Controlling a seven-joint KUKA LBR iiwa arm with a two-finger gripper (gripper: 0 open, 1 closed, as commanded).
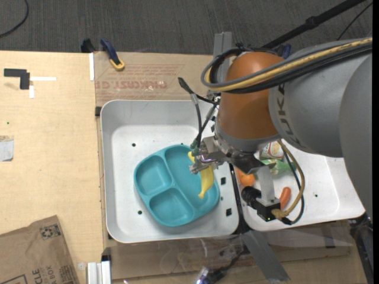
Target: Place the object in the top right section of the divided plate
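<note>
A teal divided plate [166,188] lies in the left white bin [118,158], turned at a slant, with three sections. A yellow toy banana [205,183] hangs over the plate's right-hand section, near its right rim. My gripper [199,161] is at the banana's upper end, with yellow showing on both sides of its fingers, so it is shut on the banana. The grey arm and its orange band [251,99] cover the space between the two bins.
The right bin [331,188] holds small items partly hidden by the arm: an orange carrot-like piece [285,195], another orange piece [247,179] and a green-and-white packet [272,152]. A blue-and-yellow clamp [112,55] lies behind the left bin. A cardboard box [35,253] sits at the lower left.
</note>
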